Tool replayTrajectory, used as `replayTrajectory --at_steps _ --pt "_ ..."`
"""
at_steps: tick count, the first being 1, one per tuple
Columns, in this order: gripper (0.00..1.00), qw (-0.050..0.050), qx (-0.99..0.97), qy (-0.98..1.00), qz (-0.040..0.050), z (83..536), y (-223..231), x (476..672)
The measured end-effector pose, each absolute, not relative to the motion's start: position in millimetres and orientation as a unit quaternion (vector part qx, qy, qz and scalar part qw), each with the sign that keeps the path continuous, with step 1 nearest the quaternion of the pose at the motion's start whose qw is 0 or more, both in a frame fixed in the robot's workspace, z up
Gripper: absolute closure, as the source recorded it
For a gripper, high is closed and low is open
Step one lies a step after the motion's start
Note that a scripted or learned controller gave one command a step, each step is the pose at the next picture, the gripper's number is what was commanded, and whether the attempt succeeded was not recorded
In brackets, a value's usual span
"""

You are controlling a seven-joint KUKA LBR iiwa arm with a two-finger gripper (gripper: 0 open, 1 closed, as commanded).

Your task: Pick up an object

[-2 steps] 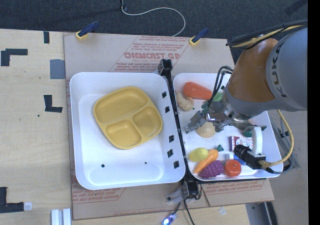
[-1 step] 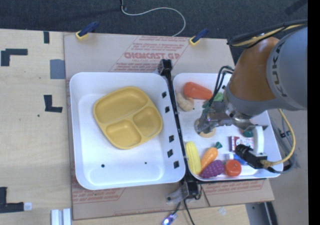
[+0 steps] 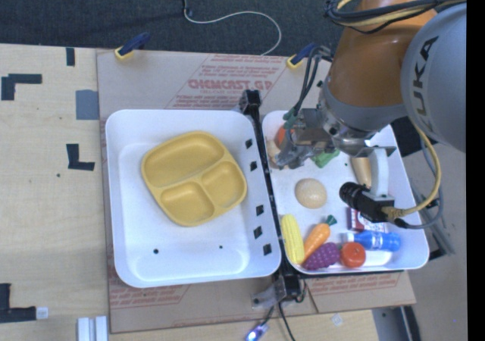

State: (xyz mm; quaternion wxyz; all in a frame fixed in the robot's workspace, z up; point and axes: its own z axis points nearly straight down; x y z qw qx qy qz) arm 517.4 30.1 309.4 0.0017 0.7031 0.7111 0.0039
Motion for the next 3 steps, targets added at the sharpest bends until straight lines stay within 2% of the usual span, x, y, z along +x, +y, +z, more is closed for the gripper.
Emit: replayTrajectory --at_steps 1,2,3 --pt "1.0 0.001 0.704 0.71 0.0031 394.2 82.2 510.0" --pt "1.0 -0.002 0.707 0.708 -0.0029 366.3 80.7 498.3" --pt "1.0 -0.005 0.71 0.704 -0.0081 237.2 16.6 479.7"
